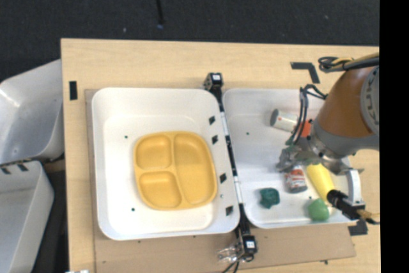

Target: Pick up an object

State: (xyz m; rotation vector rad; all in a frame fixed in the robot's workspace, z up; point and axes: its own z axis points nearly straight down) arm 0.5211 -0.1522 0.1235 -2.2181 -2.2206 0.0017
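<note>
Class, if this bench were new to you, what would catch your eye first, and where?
The yellow divided plate in the middle of the left bin stands out most. Next is the arm, orange-banded, reaching from the right over the right bin, where a dark green object and a lighter green ball lie near the front edge.

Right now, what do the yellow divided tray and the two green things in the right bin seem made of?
Yellow tray: likely moulded plastic with a satin finish; even colour, soft rounded ridges. Dark green lump: irregular, matte; perhaps rubber or cloth, too small to tell. Light green ball: smooth, matte; plastic or foam, unclear.
</note>
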